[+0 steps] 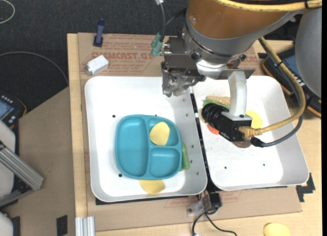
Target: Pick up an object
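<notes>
The jaws point(175, 88) are seen hanging over the left bin's point(102, 94) far right corner; whether they are spread cannot be told. A yellow piece point(159, 133) lies in the blue tray point(134, 148), well apart. A straight descent is judged likely to miss.

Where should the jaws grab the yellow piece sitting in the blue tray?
Probably from straight above, pinching the yellow piece across its narrow width. It lies flat in the blue tray's upper right compartment, so the tray's ridges likely block a sideways approach.
</notes>
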`<state>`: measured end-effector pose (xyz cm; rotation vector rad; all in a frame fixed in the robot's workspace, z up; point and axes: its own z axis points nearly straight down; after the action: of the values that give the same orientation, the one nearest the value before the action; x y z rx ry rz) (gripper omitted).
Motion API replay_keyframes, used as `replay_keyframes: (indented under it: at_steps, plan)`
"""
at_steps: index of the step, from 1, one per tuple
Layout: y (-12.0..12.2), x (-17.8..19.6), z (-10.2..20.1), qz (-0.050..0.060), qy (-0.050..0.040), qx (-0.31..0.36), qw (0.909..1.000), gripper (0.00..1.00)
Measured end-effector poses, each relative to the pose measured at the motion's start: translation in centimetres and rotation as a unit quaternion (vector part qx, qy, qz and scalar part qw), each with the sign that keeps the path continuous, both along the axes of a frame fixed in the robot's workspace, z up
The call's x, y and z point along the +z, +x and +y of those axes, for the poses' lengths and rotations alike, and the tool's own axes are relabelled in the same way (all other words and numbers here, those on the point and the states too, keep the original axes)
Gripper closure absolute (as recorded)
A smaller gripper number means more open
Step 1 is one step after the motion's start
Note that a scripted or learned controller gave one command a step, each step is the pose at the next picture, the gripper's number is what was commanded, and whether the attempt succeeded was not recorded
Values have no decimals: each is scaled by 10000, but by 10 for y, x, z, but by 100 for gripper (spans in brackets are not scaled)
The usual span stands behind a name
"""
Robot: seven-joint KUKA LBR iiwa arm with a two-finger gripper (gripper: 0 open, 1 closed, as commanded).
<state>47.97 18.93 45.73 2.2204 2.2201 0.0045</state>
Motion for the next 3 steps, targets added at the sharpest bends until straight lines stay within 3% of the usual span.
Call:
replay_keyframes:
  at_steps: [1,2,3]
  plan:
    - [-1,-105,-53,79,-29,-30,10000,100]
    - [0,22,-8,-60,32,31,10000,100]
    - [0,25,-10,-4,3,10,10000,100]
